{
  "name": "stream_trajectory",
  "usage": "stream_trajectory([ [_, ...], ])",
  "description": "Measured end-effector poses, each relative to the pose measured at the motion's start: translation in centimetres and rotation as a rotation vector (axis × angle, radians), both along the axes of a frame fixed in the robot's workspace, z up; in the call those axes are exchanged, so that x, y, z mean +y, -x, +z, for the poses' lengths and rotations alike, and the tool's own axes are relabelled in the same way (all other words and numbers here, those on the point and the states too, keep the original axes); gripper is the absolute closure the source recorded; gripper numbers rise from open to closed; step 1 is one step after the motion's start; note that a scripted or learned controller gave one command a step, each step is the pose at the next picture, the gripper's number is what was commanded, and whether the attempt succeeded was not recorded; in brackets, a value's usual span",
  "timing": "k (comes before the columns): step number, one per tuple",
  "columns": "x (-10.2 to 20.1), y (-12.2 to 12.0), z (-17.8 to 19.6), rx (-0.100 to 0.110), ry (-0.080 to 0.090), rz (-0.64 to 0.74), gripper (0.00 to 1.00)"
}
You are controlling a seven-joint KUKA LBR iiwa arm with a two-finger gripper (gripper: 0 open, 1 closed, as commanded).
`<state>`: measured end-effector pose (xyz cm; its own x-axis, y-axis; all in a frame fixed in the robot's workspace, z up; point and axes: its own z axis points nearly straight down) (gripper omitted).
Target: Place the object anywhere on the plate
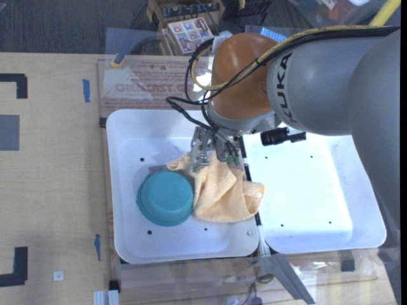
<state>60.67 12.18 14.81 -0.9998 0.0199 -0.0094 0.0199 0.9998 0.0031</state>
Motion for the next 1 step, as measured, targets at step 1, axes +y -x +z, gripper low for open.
stream_trajectory([
  [1, -6.68, -3.52, 3.90, 0.000, 0.002, 0.059, 1.00],
])
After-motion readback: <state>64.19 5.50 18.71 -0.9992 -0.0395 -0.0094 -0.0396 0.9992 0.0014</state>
